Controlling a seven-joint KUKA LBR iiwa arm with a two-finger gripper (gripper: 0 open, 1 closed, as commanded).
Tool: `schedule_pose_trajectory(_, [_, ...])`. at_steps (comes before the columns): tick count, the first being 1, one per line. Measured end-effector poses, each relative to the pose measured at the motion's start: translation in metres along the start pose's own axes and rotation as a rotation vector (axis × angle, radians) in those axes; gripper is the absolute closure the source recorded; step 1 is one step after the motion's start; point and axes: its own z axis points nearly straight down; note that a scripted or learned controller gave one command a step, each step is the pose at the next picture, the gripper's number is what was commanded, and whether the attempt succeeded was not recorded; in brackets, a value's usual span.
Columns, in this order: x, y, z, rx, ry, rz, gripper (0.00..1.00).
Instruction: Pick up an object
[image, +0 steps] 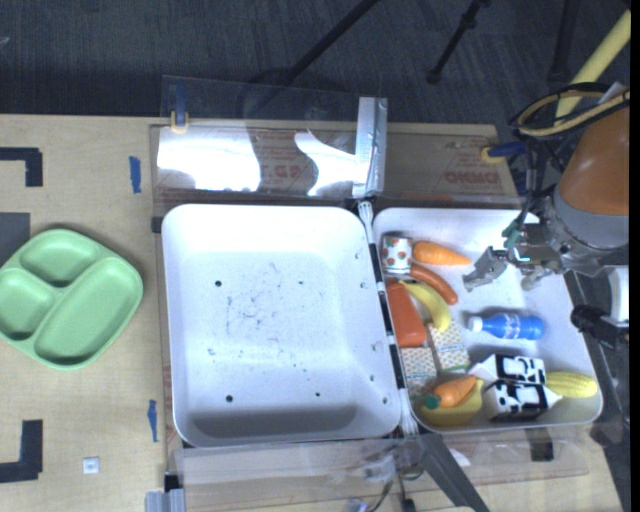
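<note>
Gripper (497, 266) hovering over right bin (560, 222), fingers apart, holding nothing. Lying inside: two carrots (440, 254), one banana (436, 292), one blue bottle (505, 326).

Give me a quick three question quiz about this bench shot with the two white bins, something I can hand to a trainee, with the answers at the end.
1. True or false: the toys lie in the right bin.
2. Multiple choice: what lies on the bench left of the left bin? A) a green divided plate B) a red bowl C) a metal tray
3. Fill in: the gripper hangs over the right bin, just above the blue and white ____.

Key:
1. True. The carrot, banana and the rest are all there.
2. A, the green divided plate.
3. Bottle.
</note>
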Motion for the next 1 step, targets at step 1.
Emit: schedule_pose_trajectory(1, [0.002, 0.0263, 0.0309, -0.003, -0.002, -0.081, 0.0])
